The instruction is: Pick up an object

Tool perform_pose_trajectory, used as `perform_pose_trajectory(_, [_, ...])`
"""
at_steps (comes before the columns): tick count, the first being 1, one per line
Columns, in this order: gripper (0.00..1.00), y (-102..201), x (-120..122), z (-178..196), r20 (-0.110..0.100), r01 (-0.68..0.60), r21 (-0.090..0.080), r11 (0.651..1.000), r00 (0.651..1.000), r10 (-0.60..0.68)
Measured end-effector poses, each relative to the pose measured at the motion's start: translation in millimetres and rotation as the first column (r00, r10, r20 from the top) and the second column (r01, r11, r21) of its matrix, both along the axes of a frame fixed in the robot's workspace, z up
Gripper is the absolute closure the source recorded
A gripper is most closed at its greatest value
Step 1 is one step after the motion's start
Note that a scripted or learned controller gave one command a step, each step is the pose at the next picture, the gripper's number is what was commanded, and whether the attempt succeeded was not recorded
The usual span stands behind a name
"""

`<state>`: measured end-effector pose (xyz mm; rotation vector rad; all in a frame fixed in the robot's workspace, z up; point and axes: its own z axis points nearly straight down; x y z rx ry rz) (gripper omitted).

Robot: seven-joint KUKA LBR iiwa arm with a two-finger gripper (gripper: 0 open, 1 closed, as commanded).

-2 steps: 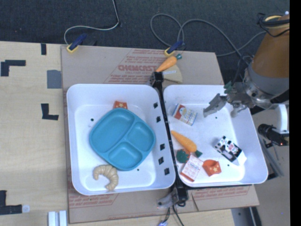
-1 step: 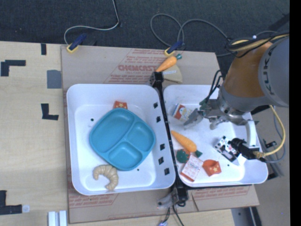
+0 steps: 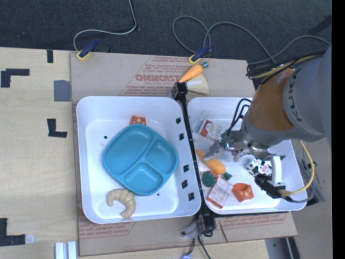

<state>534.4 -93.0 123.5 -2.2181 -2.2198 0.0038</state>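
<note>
The right bin (image 3: 280, 205) holds several small toys: a red and white carton (image 3: 207, 128), an orange fruit (image 3: 216, 166), a small green piece (image 3: 227, 175), a red and white packet (image 3: 218, 192), a red block (image 3: 242, 192) and a thin orange piece (image 3: 199, 155). My gripper (image 3: 221, 146) hangs low over this bin, just above the orange fruit and right of the carton. Nothing shows between its tips. The grey arm with its orange band (image 3: 272, 109) reaches in from the right and hides part of the bin's back.
The left bin (image 3: 86, 144) holds a blue divided plate (image 3: 140, 158), a croissant (image 3: 123, 200) at its front and a small red box (image 3: 138, 121) behind the plate. A toy carrot (image 3: 191, 72) and a cheese wedge (image 3: 197, 85) lie on the cardboard behind the bins.
</note>
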Motion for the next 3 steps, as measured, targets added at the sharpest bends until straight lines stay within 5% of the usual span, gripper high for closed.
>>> perform_pose_trajectory(1, [0.00,-13,-15,-37,0.006,-0.001,0.000,1.000,1.000,0.001])
perform_pose_trajectory(2, [1.00,-14,-14,-27,0.008,0.001,-0.003,1.000,1.000,-0.001])
perform_pose_trajectory(3, [1.00,51,29,61,0.004,-0.001,0.000,1.000,1.000,0.001])
